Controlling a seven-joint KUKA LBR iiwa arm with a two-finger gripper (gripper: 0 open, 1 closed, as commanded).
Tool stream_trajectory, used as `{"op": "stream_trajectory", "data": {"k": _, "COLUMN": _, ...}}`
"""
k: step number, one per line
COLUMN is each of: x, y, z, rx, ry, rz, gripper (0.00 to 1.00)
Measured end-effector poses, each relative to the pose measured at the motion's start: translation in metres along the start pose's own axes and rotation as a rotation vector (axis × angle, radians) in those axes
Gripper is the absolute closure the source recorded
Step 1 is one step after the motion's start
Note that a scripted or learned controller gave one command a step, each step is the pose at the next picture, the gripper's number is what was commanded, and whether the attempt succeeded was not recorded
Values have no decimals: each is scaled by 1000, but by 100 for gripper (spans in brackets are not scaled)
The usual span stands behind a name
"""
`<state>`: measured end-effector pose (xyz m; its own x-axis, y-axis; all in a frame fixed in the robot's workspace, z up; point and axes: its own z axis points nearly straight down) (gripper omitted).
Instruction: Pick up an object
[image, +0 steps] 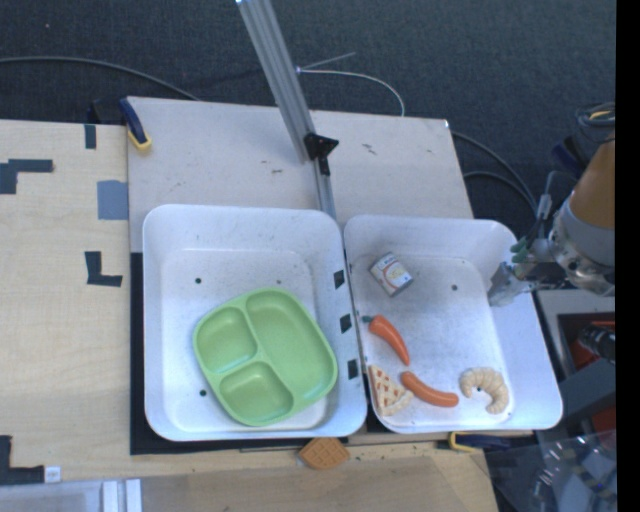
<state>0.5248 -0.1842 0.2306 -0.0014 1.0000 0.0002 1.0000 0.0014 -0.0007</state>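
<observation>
I see the gripper (505, 283) hanging over the right rim of the right bin (520, 345), with nothing between its fingers; I cannot tell how far the jaws stand apart. In that bin lie a small can (390, 273) near the back, a carrot (389, 338) toward the left wall, a pizza slice (387, 391) at the front left, a sausage (429, 390) just beside it, and a croissant (487, 388) at the front right. A green divided plate (264, 356) sits in the left bin (180, 250)

Carrot (390, 339), sausage (429, 390), croissant (486, 388), waffle (388, 390), small can (391, 273) lie in right bin (520, 340).
</observation>
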Motion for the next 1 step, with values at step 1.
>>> {"op": "stream_trajectory", "data": {"k": 1, "x": 56, "y": 17, "z": -7, "rx": 0, "ry": 2, "rz": -6, "gripper": 100}}
